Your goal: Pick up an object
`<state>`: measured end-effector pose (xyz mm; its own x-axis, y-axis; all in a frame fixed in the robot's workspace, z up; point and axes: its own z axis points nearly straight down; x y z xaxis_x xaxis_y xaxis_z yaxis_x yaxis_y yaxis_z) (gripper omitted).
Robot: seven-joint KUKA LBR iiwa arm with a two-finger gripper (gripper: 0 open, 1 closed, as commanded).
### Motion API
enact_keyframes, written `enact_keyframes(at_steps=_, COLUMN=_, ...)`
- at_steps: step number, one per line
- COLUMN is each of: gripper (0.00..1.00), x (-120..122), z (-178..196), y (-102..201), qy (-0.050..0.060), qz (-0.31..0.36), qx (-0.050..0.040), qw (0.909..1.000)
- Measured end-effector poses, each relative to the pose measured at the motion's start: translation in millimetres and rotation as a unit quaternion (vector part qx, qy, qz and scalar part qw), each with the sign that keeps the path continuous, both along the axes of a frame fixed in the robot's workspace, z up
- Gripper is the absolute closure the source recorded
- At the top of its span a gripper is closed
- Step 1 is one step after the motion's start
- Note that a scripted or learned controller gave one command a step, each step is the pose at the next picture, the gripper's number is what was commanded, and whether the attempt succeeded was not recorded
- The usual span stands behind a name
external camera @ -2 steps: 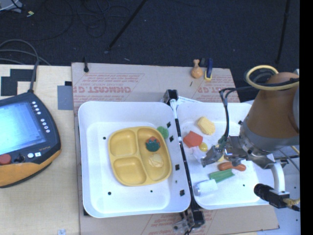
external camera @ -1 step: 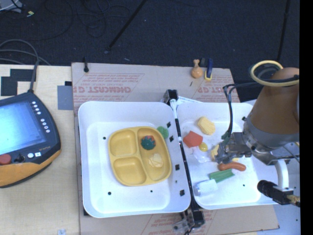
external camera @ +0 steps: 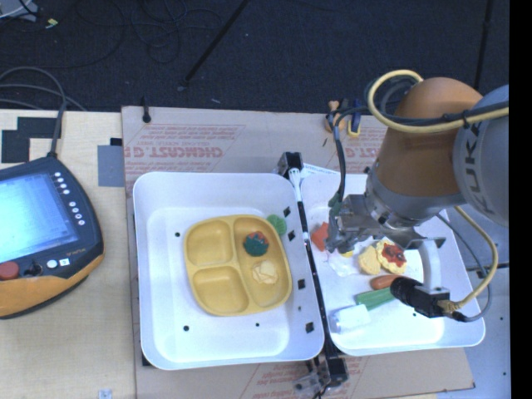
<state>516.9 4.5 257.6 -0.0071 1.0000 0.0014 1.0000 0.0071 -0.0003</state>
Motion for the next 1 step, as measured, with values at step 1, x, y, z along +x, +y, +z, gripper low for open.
enact_keyframes(at_steps=1, gripper=1.00, x=-29.4, z=156.3, y=54.6, qy=-0.003, qz=0.000, qx=0.0000, qw=1.0000)
